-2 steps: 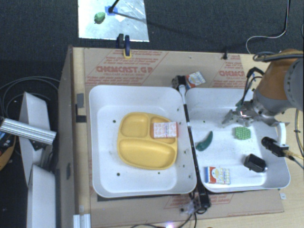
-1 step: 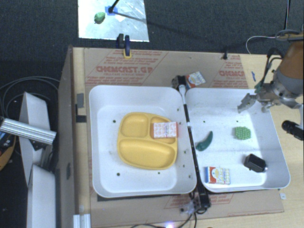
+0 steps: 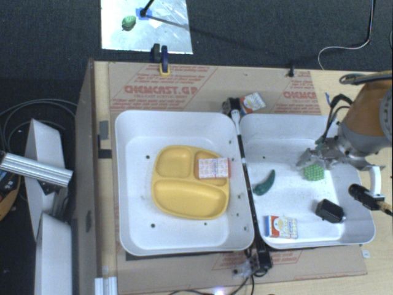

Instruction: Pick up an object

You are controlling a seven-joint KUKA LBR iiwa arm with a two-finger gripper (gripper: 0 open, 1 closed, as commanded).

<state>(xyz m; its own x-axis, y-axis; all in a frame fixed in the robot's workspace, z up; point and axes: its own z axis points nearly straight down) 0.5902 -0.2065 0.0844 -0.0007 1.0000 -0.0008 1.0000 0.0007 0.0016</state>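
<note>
At the right edge of the frame, the arm [image 3: 368, 118] hung over the right bin [image 3: 356, 229], and its pincer [image 3: 316, 160] sat low in that bin's upper right part, right on top of a green ball [image 3: 314, 173]. Whether the pincer stood wide or narrow could not be told; the wrist hid the tips, so nobody could call that ball held.

Plenty to choose from in the right bin. A dark green pepper [image 3: 264, 182] lay near the bin's left wall, a black block [image 3: 330, 211] lay lower right, and a small carton [image 3: 280, 227] rested at the bottom edge. Over in the left bin [image 3: 132, 183], centre frame, a yellow tray [image 3: 184, 192] carried a small box [image 3: 212, 168] in its upper right compartment.

By the look of it, the ball was the target, and that was the risky pick. A round thing could squirt sideways out of closing tips, especially if the pincer came down off centre. It could then roll toward the right wall, where the tips would have little room. A descent too deep could jam them on the bin floor; too shallow, and they would close on air.
</note>
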